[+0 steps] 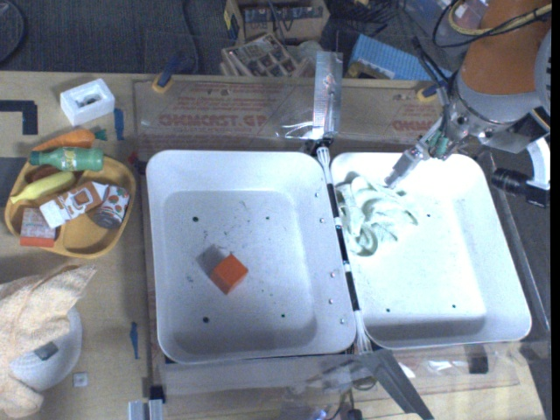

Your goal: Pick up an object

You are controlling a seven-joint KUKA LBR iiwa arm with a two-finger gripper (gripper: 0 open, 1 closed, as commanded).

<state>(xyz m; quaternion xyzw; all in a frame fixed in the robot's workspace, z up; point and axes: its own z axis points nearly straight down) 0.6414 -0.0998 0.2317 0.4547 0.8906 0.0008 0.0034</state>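
Observation:
An orange and grey block lies in the left bin, left of its middle. A pale green, tangled soft thing lies in the right bin near its upper left corner. My gripper hangs over the right bin's far edge, its thin tip just above and right of the green thing. The grey arm with the orange band rises to the upper right.
A yellow bowl with toy food stands left of the bins. A white box and a cloth lie on the bench at the left. A clear plastic wall runs behind the bins.

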